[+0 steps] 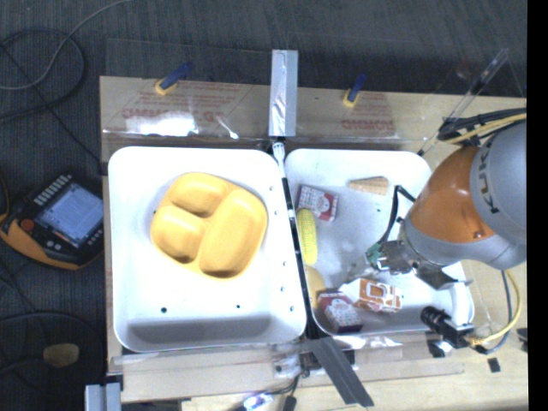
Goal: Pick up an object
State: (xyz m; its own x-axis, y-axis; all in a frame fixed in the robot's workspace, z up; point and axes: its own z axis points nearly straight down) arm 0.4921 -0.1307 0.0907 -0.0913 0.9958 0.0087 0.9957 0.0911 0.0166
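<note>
My gripper (379,261) hangs low over the right bin (411,163), below the arm's orange band (452,205). Just under it lies an orange and white packet (379,294), with a red and white box (341,312) to its left near the bin's front wall. A yellow corn cob (306,235) lies along the bin's left wall. Behind it sits a red and white carton (317,201), and a tan wedge (369,184) lies near the back. A pale yellow piece (314,278) shows in front of the cob. Nothing shows between the gripper's tips.
The left bin (128,315) holds a large yellow lumpy object (208,223). A divider rail (291,229) runs between the bins. The arm's body covers the right bin's right side. A handheld pendant (58,219) lies off the bench at left.
</note>
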